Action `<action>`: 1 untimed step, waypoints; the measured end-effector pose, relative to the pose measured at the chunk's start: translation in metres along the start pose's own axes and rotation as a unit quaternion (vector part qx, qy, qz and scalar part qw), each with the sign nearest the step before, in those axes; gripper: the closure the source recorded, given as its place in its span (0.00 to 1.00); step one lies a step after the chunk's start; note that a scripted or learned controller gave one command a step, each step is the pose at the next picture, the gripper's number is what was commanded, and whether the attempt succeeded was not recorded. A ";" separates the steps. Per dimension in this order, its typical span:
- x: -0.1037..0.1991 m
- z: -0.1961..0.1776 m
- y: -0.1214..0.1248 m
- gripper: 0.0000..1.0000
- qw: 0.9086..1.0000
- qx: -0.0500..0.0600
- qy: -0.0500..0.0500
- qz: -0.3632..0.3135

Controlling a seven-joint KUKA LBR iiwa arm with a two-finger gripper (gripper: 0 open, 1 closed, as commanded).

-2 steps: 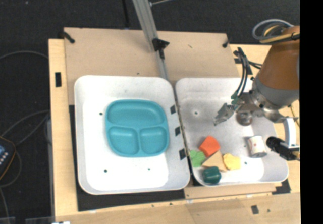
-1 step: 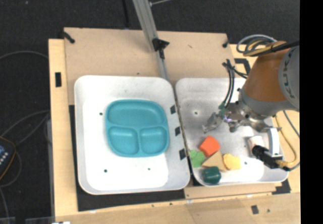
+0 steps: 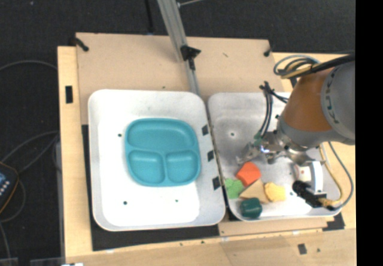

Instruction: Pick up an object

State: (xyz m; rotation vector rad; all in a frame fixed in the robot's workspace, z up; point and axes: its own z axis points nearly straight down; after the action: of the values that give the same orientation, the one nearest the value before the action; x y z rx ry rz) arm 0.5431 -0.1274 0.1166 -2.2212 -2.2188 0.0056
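Note:
My gripper (image 3: pixel 256 152) hangs low over the middle of the right bin (image 3: pixel 230 115), just above and behind an orange block (image 3: pixel 248 173). Around that block, in the bin's front part, lie a light green piece (image 3: pixel 233 187), a tan wedge (image 3: pixel 255 192), a yellow lump (image 3: pixel 275 192) and a dark green piece (image 3: pixel 251 208). Nothing is seen held in the gripper. The grey arm with its orange band (image 3: pixel 305 106) comes in from the right and covers the bin's right side.
The left bin (image 3: pixel 108 139) holds a teal plate with three compartments (image 3: pixel 161 151). A slanted metal pole (image 3: pixel 170 13) rises behind the bins. The far part of the right bin is bare metal-grey floor.

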 end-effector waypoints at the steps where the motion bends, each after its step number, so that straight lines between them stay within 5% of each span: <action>1: -0.001 -0.014 0.002 1.00 1.000 -0.004 0.000 0.002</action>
State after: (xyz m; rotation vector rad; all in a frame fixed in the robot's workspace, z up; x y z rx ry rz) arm 0.5454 -0.1279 0.1305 -2.2299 -2.2177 -0.0046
